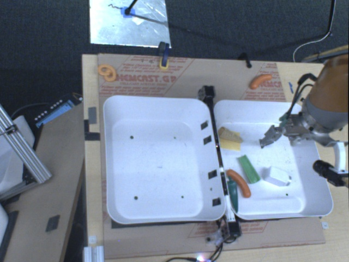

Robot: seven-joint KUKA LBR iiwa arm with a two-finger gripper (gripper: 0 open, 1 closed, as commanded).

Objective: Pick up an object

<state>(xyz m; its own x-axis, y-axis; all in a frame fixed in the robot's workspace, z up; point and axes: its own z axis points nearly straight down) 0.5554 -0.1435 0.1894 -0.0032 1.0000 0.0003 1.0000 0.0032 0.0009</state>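
Lower frame first: right bin (319, 203) holds the candidates. Dark green piece (233, 194) lies along the bin's left wall at the bottom, with an orange hot-dog-like toy (240, 183) touching or just beside it. Up from that, a green block (248, 168) lying at a slant, and a white block (277, 176) to its right, apart from both. Higher, near the left wall, a pale yellow wedge, cheese-like (229, 138).

All look like small toy pieces: light, stiff, probably smooth plastic, so slippery on a poor grip. Not fragile, by the look.

Best pick, as I judge it: the white block or green block, across the short sides. Both sit in open floor. The orange and dark green pieces crowd the wall; fingers would likely hit the rim.

Gripper (268, 138) hangs over the right bin's upper middle, right of the wedge, nothing between its fingers; whether wide or narrow, cannot tell.

Left bin (117, 146) at centre-left. Top of frame, outside the bins: orange sausage toy (260, 81), orange ring (107, 72), yellow clamp (163, 56).
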